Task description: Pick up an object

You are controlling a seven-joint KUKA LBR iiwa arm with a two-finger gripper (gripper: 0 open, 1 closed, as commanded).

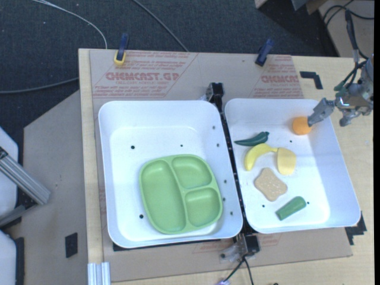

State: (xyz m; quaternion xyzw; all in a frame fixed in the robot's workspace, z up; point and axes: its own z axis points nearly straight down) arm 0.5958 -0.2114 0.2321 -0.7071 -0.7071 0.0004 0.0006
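End effector hung at the right bin's far right rim, fingers spread wide with nothing between them. Nearest candidate: orange ball, just beside the left fingertip in the bin's far corner. Judged light, rigid, smooth; likely to roll. Best gripped across its widest middle.

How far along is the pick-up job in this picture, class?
Done: the gripper has reached the right bin's far corner, beside the orange. In hand: nothing visible between its fingers. Left: grasping and lifting; the banana, cracker and other items lie untouched.
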